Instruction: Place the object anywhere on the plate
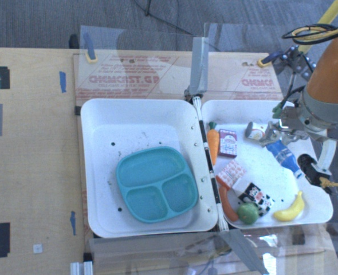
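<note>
A teal plate point(156, 183) with three compartments lies in the left bin point(100, 125), nothing on it. The right bin point(323, 211) holds the loose objects: a carrot point(213, 145), a small red box point(228, 142), a silver can point(254, 132), a blue packet point(285, 155), a pink and white packet point(231, 173), a black and white cow-patterned item point(255, 196), a green round fruit point(248, 213), a banana point(289, 208) and an orange stick-shaped item point(227, 204). My gripper point(274, 134) hangs low over the right bin's far right part, between the silver can and the blue packet.
The divider wall point(201, 148) between the two bins stands between the plate and the objects. A cardboard sheet point(134, 73) lies behind the bins. The arm's grey body and orange band point(329, 67) fill the upper right, with cables around them.
</note>
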Available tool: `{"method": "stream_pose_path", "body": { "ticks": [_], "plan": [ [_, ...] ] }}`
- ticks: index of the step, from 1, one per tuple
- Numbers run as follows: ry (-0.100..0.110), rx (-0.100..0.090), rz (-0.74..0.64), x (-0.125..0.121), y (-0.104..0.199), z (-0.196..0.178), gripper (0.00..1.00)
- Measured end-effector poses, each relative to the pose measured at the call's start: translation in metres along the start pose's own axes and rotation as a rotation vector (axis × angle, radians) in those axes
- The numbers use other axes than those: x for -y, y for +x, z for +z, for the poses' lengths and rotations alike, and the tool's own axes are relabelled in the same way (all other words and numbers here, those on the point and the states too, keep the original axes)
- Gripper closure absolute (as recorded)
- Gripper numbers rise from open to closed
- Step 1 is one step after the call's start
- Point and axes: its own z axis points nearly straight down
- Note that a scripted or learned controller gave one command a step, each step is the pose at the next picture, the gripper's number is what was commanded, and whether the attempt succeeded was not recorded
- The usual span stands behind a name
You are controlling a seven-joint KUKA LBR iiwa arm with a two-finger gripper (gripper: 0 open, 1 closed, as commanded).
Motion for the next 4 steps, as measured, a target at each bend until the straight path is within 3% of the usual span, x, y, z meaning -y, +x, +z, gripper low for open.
{"method": "stream_pose_path", "body": {
  "ticks": [1,2,3,4],
  "plan": [
    [-0.002,-0.003,0.002,0.005,0.07,-0.019,1.0],
    [-0.001,-0.003,-0.352,0.002,0.128,0.015,1.0],
    [-0.001,-0.003,-0.423,0.009,0.193,0.034,1.0],
    [-0.001,-0.003,-0.565,0.043,0.26,0.044,1.0]
  ]
}}
